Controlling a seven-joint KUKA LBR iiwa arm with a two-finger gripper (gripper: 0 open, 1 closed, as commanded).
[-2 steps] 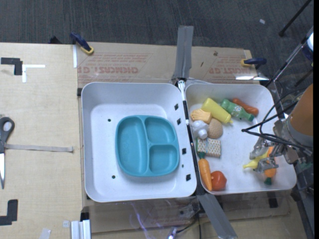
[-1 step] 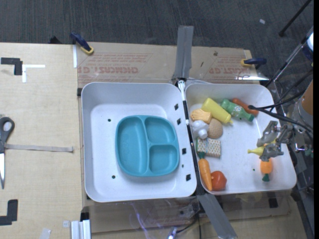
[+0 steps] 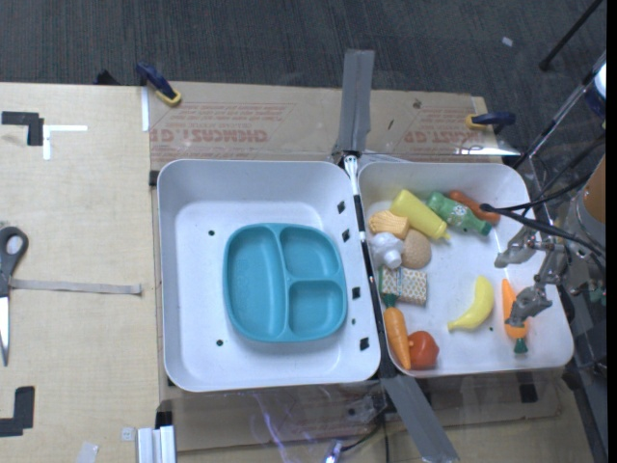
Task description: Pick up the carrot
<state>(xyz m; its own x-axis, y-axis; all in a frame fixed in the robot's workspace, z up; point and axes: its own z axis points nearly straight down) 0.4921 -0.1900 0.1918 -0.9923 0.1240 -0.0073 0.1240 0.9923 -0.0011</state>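
Camera view, from above at a slant. Two white bins sit side by side on the bench. The left bin holds a teal divided plate, lying flat near the middle.

The right bin carries the clutter. Along its left wall, near the front corner: the carrot, lying lengthwise, orange, just beside and touching a red tomato. Behind these, a checkered wafer-like block, a tan roundish item, a white lump, and a pale yellow ridged piece. A yellow bottle-shaped item lies slanted toward the back, next to a green item with a reddish-orange piece at its far end. A banana lies in the open middle-right of the bin.

The gripper is low over the right side of this bin, well apart from the carrot by the left wall. Its metal fingers point down toward a small orange-and-green item at the right wall; a thin orange piece shows just beside them. Whether the fingers are spread or pressed together I cannot tell; nothing is clearly seen between them.

Scissors lie on the bench at far left.
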